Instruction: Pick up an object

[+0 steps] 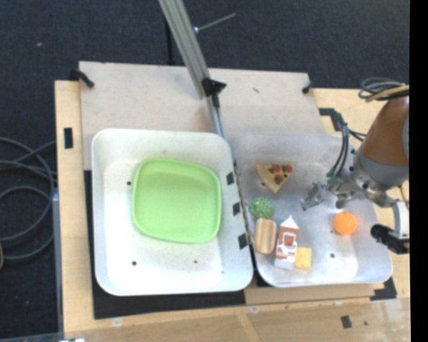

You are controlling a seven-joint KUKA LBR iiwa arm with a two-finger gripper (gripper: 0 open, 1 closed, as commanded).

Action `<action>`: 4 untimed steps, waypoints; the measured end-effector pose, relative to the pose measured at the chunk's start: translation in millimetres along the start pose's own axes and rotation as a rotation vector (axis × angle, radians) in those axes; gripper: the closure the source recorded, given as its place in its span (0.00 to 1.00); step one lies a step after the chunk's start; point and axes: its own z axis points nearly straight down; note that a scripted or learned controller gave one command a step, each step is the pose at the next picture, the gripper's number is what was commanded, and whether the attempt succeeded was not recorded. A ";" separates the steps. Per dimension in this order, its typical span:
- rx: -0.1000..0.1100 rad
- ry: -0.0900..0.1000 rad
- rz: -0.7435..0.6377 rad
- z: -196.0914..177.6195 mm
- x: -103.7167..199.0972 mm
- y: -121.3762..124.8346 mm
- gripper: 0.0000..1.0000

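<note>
1. Hovering over the right bin (364, 266), the gripper (321, 194) sits at ten o'clock from the orange ball (345, 224); whether the jaws are open I cannot tell, and nothing shows between them.
2. Best centre directly above the ball before descending.
3. Keep away from the pizza slice (274, 175) at nine o'clock.

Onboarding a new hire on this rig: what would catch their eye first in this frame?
Probably the bright green plate, alone in the left bin. Next, the toy food in the right bin: a pizza slice near the top, an orange ball to the right, a small carton near the front. The gripper reaches in from the right, above the ball.
</note>
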 end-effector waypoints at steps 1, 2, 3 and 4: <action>-0.007 -0.001 0.001 -13.5 -0.7 1.7 1.00; -0.010 -0.003 0.000 -76.0 -5.9 1.7 1.00; -0.007 -0.001 0.000 -93.0 -6.5 2.1 1.00; -0.005 0.000 -0.004 -95.0 34.5 11.6 1.00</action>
